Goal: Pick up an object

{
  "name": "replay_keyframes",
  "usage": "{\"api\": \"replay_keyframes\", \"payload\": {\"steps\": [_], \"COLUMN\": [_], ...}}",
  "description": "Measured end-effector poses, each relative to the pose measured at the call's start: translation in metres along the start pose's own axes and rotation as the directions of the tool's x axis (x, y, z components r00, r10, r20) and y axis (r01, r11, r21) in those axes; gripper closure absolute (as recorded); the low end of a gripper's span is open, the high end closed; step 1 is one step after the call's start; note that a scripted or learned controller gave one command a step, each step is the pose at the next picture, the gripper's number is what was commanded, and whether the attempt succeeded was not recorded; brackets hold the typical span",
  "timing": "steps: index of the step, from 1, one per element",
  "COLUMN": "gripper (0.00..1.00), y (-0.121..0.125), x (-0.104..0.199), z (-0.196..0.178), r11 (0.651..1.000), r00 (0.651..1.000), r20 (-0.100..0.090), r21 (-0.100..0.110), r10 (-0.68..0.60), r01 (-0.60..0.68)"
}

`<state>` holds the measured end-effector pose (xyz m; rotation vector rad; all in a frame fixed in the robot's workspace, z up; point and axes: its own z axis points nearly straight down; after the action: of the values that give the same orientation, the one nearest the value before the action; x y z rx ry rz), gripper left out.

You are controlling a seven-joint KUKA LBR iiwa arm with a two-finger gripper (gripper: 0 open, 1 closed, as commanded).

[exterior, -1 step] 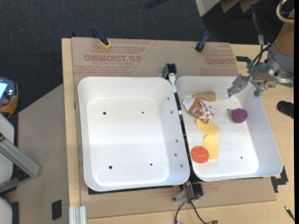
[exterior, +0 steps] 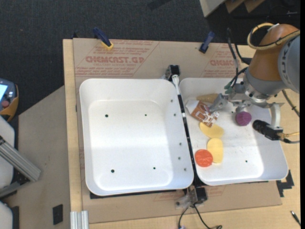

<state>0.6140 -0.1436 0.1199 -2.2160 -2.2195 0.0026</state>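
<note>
Looking at the grey two-finger gripper (exterior: 218, 104), down low in the right-hand shallow white bin (exterior: 238, 171) and parked right at the edge of the crinkly brown-and-white snack packet (exterior: 202, 110). Can't tell open or closed from this angle, and can't see anything actually clamped.

Guessing the packet as the target, sitting near the bin's left wall. Plenty to go wrong though. Crowded spot:
- flat tan wafer-looking piece (exterior: 208, 98) touching the packet's far side
- pale yellow oval slice (exterior: 211, 129) just beside its near edge
- second yellow slice (exterior: 216, 150) and round orange-red disc (exterior: 204, 158) further toward the front, touching each other
- small purple ball (exterior: 243, 118) close under the wrist on the other side

Likely failure modes:
- pinching only a corner of a probably slippery wrapper and losing it on the lift
- shoving the packet up against the bin wall instead of gripping it
- dragging the tan piece along for a messy double pick
- clipping the purple ball and sending it rolling

Flat, thin stuff too, so very easy to close on air.
</note>
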Motion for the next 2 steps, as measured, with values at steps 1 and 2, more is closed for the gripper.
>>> {"api": "replay_keyframes", "payload": {"steps": [1, 2], "gripper": [0.00, 0.00], "y": [-0.0120, -0.0144], "x": [0.0173, 0.0200], "z": [0.0098, 0.0132], "r11": [0.999, 0.999], "r00": [1.000, 1.000], "r20": [0.011, 0.008], "r21": [-0.037, -0.032], "r10": [0.003, 0.004], "r01": [-0.003, -0.003]}}
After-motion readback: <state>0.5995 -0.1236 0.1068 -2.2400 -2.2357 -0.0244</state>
